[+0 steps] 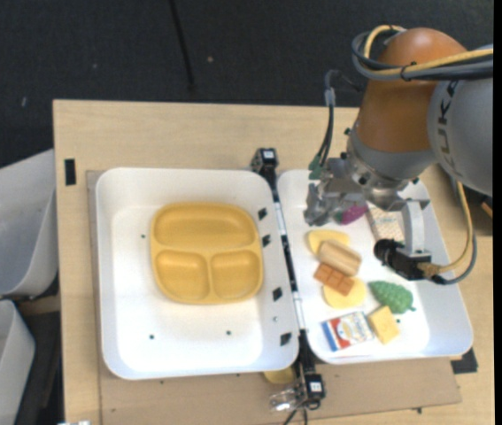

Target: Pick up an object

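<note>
Figure: my claw [321, 209] poised low over the far end of the right bin [450, 321]. The task names no single object, and nothing sits between my fingers. The nearest candidates lie just toward the camera from my claw: a pale yellow flat piece [326, 238] directly below it in the frame, with a tan bread-like roll [340, 257] lying partly across it, and an orange-brown waffle piece [335, 280] touching the roll's near side. A second yellow disc [344, 296] shows beneath the waffle. Just to the claw's right, a magenta item [354, 211] peeks out from under my wrist, mostly hidden. How far apart my fingers stand I cannot tell; from this angle they merge into one grey mass. Farther toward the camera and right rest a green leafy piece [391, 296], a yellow block [383, 325] and a red, white and blue carton [345, 330], the last two touching. Well to my claw's left, across the divider, the left bin [118, 326] bears a yellow sectioned tray [206, 251].
</note>
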Action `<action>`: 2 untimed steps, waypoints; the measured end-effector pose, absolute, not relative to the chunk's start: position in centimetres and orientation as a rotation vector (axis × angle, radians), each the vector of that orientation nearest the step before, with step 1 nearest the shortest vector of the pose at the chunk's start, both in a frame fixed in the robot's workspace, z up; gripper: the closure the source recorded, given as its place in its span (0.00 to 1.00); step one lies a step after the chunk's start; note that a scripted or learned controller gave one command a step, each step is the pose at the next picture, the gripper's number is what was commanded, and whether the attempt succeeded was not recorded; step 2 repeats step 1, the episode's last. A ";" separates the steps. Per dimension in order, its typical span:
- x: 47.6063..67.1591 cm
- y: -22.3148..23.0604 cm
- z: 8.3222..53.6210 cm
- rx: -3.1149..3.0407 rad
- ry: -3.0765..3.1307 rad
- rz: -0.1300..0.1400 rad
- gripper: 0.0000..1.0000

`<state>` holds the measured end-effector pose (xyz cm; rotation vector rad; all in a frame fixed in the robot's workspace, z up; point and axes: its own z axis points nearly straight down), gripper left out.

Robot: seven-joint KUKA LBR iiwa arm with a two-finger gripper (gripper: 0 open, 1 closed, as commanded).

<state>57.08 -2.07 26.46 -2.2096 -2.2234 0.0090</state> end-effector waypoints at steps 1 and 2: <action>54.2 7.2 21.7 -2.206 -2.225 0.012 1.00; 54.2 7.2 21.7 -2.206 -2.225 0.012 1.00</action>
